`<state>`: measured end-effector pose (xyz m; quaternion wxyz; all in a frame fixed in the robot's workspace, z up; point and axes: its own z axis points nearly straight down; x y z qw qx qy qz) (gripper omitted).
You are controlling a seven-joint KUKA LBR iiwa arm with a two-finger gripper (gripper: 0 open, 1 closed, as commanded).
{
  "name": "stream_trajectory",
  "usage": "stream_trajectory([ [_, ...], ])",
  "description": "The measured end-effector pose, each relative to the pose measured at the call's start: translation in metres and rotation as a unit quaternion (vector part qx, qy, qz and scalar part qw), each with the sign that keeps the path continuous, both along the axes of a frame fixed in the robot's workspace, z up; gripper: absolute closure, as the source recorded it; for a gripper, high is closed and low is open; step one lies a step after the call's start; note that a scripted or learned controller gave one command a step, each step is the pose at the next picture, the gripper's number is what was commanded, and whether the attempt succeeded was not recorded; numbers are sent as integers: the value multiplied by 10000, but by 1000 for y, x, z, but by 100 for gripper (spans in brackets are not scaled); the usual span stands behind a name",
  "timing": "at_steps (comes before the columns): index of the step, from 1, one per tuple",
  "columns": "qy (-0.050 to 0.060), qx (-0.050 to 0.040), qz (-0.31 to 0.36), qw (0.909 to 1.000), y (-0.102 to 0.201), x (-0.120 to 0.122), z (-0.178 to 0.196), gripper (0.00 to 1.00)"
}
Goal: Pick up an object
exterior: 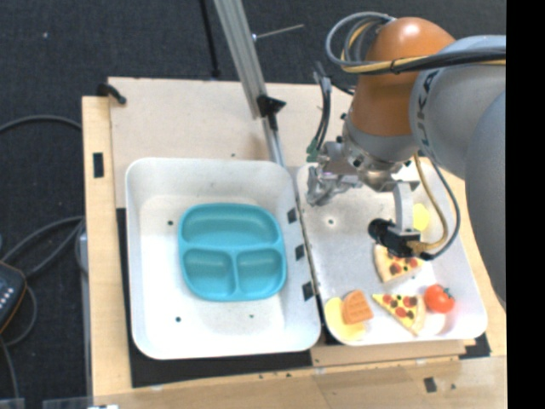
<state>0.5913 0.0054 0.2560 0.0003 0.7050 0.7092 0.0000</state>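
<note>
The right bin (pixel 341 237) holds several toy foods along its near and right sides. They are a pizza slice (pixel 395 266), a second pizza slice (pixel 405 308), a red tomato (pixel 438 298), an orange toast piece (pixel 356 306) lying on a yellow disc (pixel 333 316), and a yellow piece (pixel 421 218) by the right wall. My gripper (pixel 328 184) hangs low over the far left part of this bin, under the orange wrist band (pixel 400 66). It is left of and behind the foods, and I see nothing held in it.
In the left bin (pixel 153 186) lies a teal divided plate (pixel 231 251). A metal pole (pixel 247 66) slants up from the wall between the bins. Dark cables loop around the wrist and hang over the right bin.
</note>
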Motion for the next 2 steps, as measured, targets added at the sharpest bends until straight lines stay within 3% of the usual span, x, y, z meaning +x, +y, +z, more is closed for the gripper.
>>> stream_trajectory([
  [1,-5,-1,-3,10000,39,37,-16,100],
  [2,-16,7,2,10000,82,66,-5,100],
])
